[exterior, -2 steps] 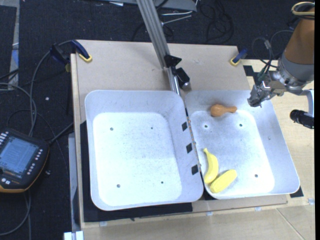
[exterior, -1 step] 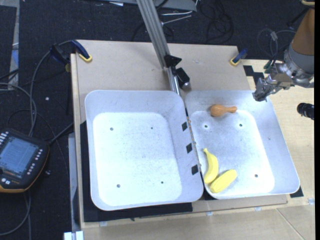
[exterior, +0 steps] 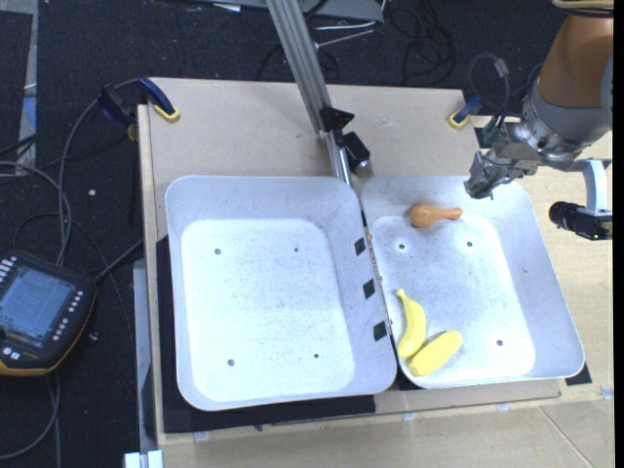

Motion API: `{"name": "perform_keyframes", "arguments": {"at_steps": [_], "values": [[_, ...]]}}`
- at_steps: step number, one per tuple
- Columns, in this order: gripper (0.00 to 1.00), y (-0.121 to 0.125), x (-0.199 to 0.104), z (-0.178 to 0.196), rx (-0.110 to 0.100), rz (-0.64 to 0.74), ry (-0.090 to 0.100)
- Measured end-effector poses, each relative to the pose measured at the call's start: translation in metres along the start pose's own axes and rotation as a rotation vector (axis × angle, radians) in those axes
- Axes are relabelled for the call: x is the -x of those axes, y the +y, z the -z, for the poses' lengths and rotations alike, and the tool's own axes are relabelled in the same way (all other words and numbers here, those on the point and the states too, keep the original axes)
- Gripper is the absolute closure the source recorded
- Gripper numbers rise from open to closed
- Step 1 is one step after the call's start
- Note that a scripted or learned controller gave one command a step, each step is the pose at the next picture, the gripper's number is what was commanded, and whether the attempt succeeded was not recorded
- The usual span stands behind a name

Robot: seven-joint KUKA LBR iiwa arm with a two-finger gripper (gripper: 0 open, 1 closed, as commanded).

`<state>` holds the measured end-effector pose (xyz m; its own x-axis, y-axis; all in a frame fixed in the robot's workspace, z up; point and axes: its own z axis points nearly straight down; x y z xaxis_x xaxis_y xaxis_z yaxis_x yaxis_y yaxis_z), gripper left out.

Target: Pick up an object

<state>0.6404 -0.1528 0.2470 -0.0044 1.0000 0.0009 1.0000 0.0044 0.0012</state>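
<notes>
Nothing is yet lifted: the dark two-finger gripper (exterior: 485, 185), whose finger state cannot be told, is poised over the right shallow white plastic bin's (exterior: 546, 291) far rim, near the small orange drumstick-shaped toy (exterior: 432, 214) lying inside.

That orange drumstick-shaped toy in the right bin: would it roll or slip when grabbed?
The orange drumstick-shaped toy looks smooth and rounded, so it may slip from pinching fingers. Its bulbous end would probably make it pivot rather than roll straight. It seems light, likely plastic.
</notes>
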Motion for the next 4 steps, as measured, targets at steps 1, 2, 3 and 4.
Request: {"name": "perform_keyframes", "arguments": {"at_steps": [1, 2, 3, 4], "values": [[1.00, -0.003, -0.052, -0.012, -0.002, 0.000, 0.000], [1.00, -0.018, -0.099, -0.013, -0.001, -0.001, 0.000], [1.00, -0.021, -0.152, -0.003, 0.000, 0.000, 0.000], [1.00, -0.029, -0.204, -0.016, -0.002, 0.000, 0.000]]}}
